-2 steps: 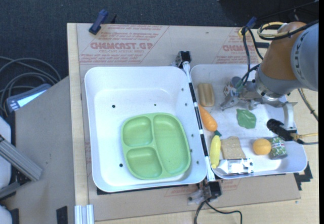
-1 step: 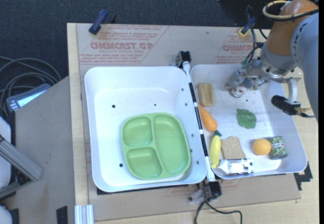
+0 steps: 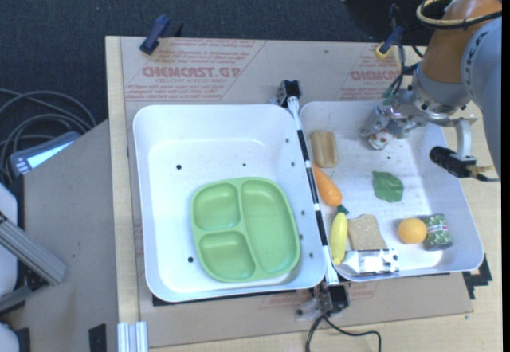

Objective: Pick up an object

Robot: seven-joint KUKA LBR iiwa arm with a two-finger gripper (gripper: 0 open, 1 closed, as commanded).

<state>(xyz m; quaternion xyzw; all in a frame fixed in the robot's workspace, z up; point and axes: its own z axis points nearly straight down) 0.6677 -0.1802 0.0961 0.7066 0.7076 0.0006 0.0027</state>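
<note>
My gripper [image 3: 380, 134] hangs over the back part of the right bin [image 3: 454, 199], with nothing seen in it. In that bin lie a tan bread block [image 3: 323, 149], an orange carrot [image 3: 327, 187], a yellow banana [image 3: 339, 236], a brown toast slice [image 3: 366, 232], a green leaf [image 3: 388, 185], an orange fruit [image 3: 412, 231], a small green and dark packet [image 3: 437, 232] and a white packet [image 3: 374, 263]. The bread block is to the gripper's left, the leaf in front of it.
The left bin [image 3: 159, 143] holds a green divided plate [image 3: 243, 228]. A black clip [image 3: 288, 91] sits where the two bins meet at the back. The arm's black side part [image 3: 452, 161] reaches over the right bin's right side.
</note>
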